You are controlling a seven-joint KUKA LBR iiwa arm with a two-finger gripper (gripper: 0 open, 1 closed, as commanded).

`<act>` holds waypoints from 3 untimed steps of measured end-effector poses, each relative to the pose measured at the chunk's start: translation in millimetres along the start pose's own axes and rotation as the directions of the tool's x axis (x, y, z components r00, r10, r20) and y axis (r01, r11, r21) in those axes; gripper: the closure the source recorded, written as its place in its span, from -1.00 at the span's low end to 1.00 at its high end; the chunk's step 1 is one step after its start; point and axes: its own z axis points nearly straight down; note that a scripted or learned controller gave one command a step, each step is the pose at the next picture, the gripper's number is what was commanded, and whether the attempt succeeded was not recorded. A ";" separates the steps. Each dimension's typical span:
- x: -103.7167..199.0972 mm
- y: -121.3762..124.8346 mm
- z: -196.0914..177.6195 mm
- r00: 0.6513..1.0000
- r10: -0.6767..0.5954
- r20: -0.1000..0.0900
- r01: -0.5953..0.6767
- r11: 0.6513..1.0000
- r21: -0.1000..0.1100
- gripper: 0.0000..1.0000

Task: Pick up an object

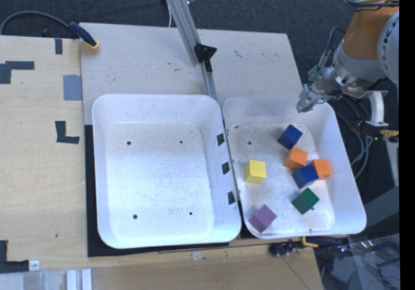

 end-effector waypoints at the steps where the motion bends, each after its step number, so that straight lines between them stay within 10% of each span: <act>1: 0.3 1.2 -39.6 1.000 0.000 0.000 0.000 1.000 0.001 1.00; 3: 92.3 -28.4 -27.2 1.000 -0.003 -0.002 0.003 1.000 0.007 1.00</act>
